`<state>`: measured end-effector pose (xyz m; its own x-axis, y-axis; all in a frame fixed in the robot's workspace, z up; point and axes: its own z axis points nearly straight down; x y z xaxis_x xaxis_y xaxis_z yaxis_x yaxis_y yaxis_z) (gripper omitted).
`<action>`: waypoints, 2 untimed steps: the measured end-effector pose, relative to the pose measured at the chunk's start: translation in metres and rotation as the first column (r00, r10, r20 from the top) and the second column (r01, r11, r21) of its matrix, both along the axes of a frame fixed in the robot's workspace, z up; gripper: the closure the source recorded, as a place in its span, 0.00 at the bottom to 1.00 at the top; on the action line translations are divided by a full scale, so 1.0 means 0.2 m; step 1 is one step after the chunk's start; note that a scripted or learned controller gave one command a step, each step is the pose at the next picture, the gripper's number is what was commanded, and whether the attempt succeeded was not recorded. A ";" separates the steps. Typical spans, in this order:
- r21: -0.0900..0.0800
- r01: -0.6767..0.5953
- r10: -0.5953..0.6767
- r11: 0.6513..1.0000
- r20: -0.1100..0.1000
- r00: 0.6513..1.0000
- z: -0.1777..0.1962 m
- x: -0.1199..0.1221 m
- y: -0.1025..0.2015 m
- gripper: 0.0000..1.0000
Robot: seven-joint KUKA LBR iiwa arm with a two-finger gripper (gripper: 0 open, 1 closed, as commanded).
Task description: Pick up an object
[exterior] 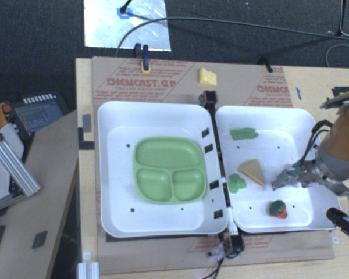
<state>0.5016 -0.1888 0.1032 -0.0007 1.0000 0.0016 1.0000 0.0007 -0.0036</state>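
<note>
We logged the arm (343, 138) reaching in from the right over the right bin (305, 121), its jaws (282, 181) low above the bin floor, pointing left. Whether they were spread or closed we could not tell; the dark tips merged at this slant, and nothing showed between them.

Four candidates lay in the right bin: a tan wedge (253, 171), a green lump (237, 183), a long green piece (243, 133) and a red-and-green piece (277, 208). The left bin (113, 121) held a green divided plate (167, 170).

Key relation: the tan wedge lay just left of the jaws, nearest of the four, its long axis running diagonally from upper left to lower right. The red-and-green piece sat below the jaws, toward the front wall. We judged the wedge the likeliest target, needing a short leftward travel.
</note>
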 end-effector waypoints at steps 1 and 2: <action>-0.004 -0.001 0.001 1.000 0.007 1.000 0.07 0.01 0.00 1.00; -0.004 0.000 0.000 1.000 0.009 1.000 0.31 -0.02 -0.01 1.00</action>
